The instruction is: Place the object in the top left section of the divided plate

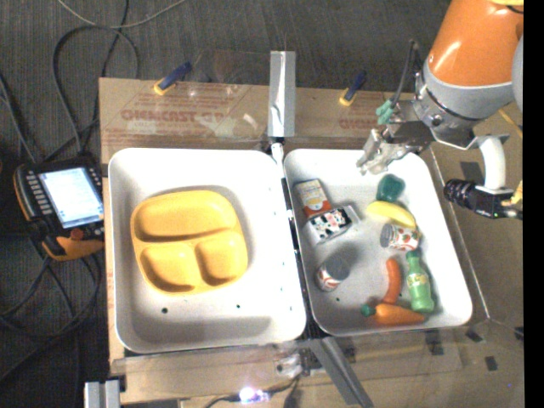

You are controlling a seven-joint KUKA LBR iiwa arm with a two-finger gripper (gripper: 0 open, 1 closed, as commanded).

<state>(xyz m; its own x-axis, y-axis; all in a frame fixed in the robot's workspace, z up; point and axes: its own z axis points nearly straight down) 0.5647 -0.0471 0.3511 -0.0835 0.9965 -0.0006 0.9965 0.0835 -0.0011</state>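
The yellow divided plate (pixel 189 240) lies in the left white bin (pixel 127 313); it has one wide section at the top and two smaller ones below, with nothing in them. My gripper (pixel 374 160) hangs over the far part of the right bin (pixel 455 308), just above and left of a dark green object (pixel 391 186). I see nothing held in it. Below it lie a yellow banana (pixel 393 213), a small can (pixel 402 237), a green bottle (pixel 418 284), a red pepper (pixel 391 279) and an orange carrot (pixel 398 314).
Also in the right bin are an orange-labelled box (pixel 311 195), a black-and-white patterned carton (pixel 330 222) and a grey can on its side (pixel 333 270). A metal divider (pixel 281 92) stands behind the bins. A handheld pendant (pixel 61 198) rests at the far left.
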